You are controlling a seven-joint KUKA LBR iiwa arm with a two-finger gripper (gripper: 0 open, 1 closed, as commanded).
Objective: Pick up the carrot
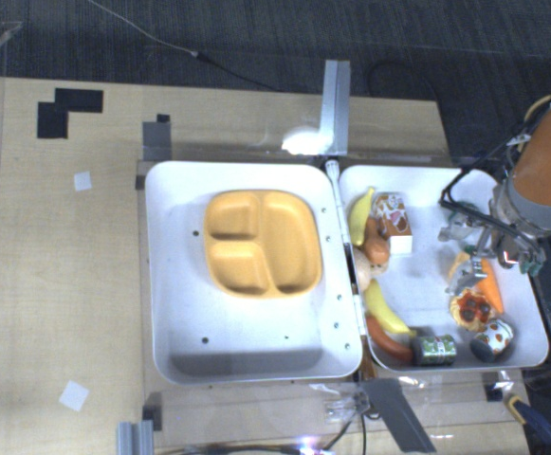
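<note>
Two white bins sit side by side on the bench. The left bin (171, 282) holds a yellow divided plate (260, 243) near its centre. The right bin (427, 183) is crowded: along its 9 o'clock wall lie a yellow banana (359, 216), a brown-and-white packet (391, 214) with a small white block (400, 245) just below it, and a second banana (382, 307) lower down, touching a red-orange item (389, 339). A dark green can (434, 350) lies on its side at 6 o'clock.

Toward 4 o'clock in the right bin rests the carrot (491, 290), a short orange wedge, tilted, lying against a round orange-red piece of play food (471, 308). A dark ball-like object (489, 341) sits just below; its make-up is hard to read.

My gripper (484, 249) hangs at 3 o'clock, directly over the carrot's upper end. Cables and metal clutter hide my fingertips, so I cannot tell whether my jaws are spread or pressed together. My orange-banded wrist (550, 159) is cut off by the picture's edge.
</note>
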